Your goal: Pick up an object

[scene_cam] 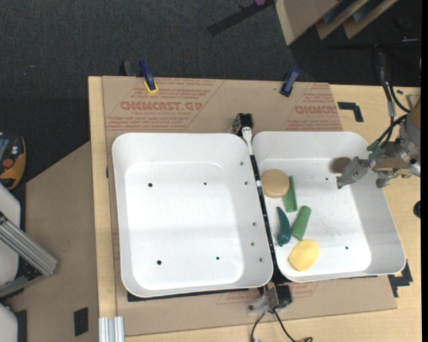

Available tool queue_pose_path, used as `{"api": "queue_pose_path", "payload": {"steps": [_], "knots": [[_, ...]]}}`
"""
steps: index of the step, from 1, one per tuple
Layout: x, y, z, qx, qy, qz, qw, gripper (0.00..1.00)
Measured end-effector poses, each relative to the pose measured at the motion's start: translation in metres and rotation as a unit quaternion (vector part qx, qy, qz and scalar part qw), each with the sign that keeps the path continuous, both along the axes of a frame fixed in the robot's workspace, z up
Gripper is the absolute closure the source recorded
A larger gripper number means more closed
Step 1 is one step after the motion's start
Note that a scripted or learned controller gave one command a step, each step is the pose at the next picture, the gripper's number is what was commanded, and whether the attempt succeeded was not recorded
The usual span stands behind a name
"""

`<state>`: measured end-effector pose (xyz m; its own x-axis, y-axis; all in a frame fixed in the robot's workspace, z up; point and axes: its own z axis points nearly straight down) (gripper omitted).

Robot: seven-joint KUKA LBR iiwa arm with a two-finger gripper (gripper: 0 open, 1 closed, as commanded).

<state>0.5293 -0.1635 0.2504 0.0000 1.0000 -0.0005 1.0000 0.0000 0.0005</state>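
Jaws hanging over bare floor of the right bin [381,220], grip impossible to tell, probably lining up on tan disc [274,183], green pieces [300,222] and yellow lump [304,255] lying beyond them, ungrasped.

Desk [200,100]: pale wood top covered by a brown cardboard sheet printed with red lettering, filling the middle of the frame. Two clamps on its upper edge: one blue and yellow [147,79] at upper left, one blue [290,81] at upper centre. Floor [60,47]: dark carpet across the top and left. Cardboard box [334,17] at the top right. Aluminium rail [23,244] at the lower left edge. Cable [281,328] trailing off the bottom centre. Light even, shadows soft.
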Motion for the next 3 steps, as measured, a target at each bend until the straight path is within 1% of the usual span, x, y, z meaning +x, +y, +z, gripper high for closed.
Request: {"api": "queue_pose_path", "payload": {"steps": [1,2,3], "knots": [[0.006,0.044,0.004,0.0011,0.001,0.002,1.0,0.0],[-0.008,0.107,-0.006,0.002,0.002,0.003,1.0,0.0],[-0.052,0.088,0.012,0.001,0.002,-0.001,1.0,0.0]]}}
